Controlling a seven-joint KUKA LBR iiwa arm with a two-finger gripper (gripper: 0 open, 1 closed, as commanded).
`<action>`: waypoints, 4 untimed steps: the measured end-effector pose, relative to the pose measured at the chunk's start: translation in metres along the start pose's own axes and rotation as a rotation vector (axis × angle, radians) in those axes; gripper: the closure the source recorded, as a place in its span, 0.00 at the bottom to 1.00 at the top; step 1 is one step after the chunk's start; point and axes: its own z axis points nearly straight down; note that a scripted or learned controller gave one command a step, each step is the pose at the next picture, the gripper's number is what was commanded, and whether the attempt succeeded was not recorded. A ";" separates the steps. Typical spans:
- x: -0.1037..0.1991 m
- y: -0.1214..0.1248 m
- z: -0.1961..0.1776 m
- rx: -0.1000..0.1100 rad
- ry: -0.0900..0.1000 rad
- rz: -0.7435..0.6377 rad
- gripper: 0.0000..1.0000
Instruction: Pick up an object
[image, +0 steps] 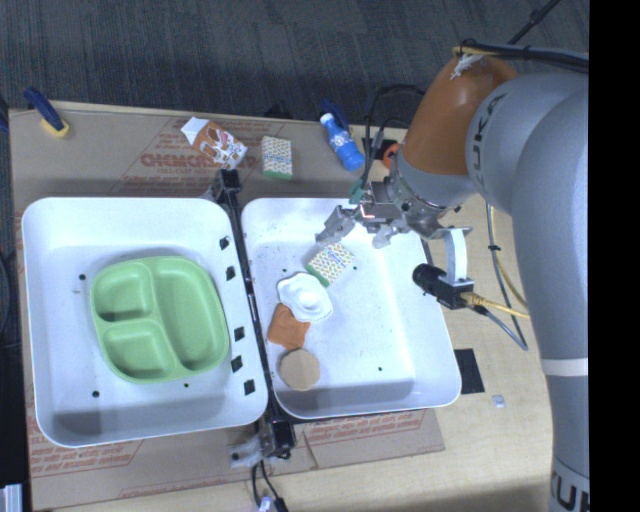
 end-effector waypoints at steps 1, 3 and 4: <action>0.009 -0.089 -0.011 0.001 0.000 -0.001 0.00; 0.035 -0.130 0.123 0.002 0.002 -0.002 0.00; 0.035 -0.129 0.112 0.002 0.002 -0.007 1.00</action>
